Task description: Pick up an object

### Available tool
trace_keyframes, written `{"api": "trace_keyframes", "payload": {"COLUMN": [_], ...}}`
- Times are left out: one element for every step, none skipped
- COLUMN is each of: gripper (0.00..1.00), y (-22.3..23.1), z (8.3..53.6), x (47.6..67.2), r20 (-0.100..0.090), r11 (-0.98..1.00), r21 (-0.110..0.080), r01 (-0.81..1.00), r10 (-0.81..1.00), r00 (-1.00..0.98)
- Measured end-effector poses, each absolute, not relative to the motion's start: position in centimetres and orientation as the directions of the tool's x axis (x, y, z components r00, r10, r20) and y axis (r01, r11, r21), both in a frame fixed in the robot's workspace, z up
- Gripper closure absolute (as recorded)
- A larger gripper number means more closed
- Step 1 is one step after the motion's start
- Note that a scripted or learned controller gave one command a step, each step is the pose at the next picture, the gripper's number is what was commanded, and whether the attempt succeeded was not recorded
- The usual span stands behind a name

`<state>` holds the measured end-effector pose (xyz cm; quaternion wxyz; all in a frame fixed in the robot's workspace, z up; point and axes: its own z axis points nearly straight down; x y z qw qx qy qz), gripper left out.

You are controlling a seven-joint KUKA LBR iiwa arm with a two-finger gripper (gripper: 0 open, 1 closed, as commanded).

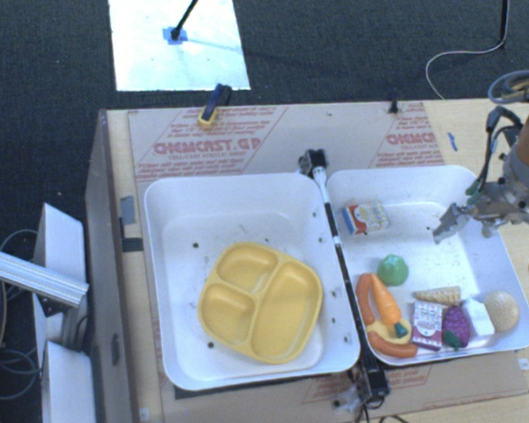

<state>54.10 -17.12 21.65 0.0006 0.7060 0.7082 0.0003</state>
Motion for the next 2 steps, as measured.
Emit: {"api": "trace_keyframes", "payload": {"gripper": [0.0,0.0], "y": [-11.1,-9.7], "z": [11.3,8.4], "x": [53.9,52.2], "r20": [0.001,0.0], "r11": [0.003,0.0], "r21": [-0.001,-0.001], "r01": [1.0,1.0], "r10": [1.0,1.0], "r00": [-0.003,0.0]}}
